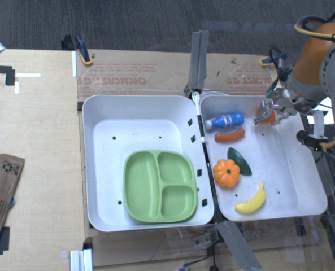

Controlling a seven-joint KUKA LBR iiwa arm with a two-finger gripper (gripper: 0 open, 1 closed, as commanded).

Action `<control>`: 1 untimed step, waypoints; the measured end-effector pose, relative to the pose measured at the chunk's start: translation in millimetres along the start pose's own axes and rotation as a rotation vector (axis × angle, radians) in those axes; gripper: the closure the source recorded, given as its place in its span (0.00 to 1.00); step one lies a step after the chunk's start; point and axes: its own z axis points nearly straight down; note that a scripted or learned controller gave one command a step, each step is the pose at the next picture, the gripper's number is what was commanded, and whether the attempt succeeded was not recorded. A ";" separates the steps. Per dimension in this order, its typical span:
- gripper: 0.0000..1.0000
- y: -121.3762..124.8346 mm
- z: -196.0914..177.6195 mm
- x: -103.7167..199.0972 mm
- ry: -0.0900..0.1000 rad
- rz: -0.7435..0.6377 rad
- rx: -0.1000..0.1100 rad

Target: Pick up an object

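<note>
While my gripper (267, 115) hovered, state unreadable, near the sausage (230, 134), I judged it light, slick plastic: pinch mid-length across its width.

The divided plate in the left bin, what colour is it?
Light green, seen in the camera view.

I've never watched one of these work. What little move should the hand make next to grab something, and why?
Probably a short shift toward the blue bottle and sausage, then down. The hand sits near the right bin's far corner, beside those toys rather than above them. Something orange shows at its tip, but I can't tell what.
</note>
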 end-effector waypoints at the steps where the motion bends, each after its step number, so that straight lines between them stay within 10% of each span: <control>1: 1.00 -5.1 -90.0 74.7 0.004 -0.090 0.000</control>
